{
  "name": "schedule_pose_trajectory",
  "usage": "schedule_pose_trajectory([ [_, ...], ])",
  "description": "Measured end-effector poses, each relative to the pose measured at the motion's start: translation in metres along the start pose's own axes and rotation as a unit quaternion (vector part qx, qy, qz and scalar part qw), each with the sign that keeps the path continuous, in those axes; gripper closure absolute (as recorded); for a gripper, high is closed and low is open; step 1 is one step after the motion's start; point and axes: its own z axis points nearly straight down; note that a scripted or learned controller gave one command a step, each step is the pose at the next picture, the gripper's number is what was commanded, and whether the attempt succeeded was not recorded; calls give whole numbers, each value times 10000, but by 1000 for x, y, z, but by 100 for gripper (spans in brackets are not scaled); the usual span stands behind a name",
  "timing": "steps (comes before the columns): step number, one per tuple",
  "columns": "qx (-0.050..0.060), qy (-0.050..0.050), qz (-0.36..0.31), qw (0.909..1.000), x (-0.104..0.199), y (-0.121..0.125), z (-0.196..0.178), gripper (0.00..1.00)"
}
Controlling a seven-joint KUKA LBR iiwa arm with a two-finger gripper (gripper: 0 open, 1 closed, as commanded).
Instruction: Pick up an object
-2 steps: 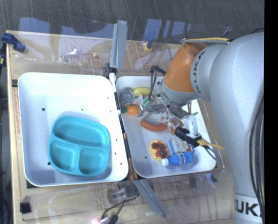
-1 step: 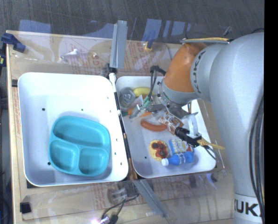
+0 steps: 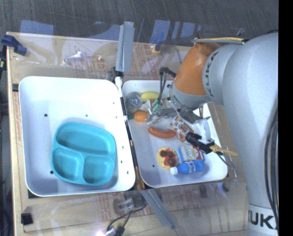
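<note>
Clutter is crowding the right bin [image 3: 216, 177], where the fingers [image 3: 159, 111] are reaching down near its far left corner; whether they are spread or closed cannot be told. An orange sausage [image 3: 161, 132] is lying just below them, its long axis running left to right. A yellow banana [image 3: 149, 96] is sitting just above, a blue bottle [image 3: 188, 168] well below. The left bin [image 3: 38, 97] is holding a teal tray [image 3: 84, 154] with bare white floor around it.

One fixed camera looks down aslant on both white bins [image 3: 73, 90], arm [image 3: 245, 82] entering right.
</note>
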Motion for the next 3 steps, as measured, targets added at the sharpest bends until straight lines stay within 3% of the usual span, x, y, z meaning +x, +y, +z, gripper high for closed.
schedule_pose_trajectory([
  [1,2,-2,-4,10000,0,0,0,0],
  [2,25,16,34,10000,-25,38,20,0],
  [3,14,21,1,10000,-23,40,10,100],
])
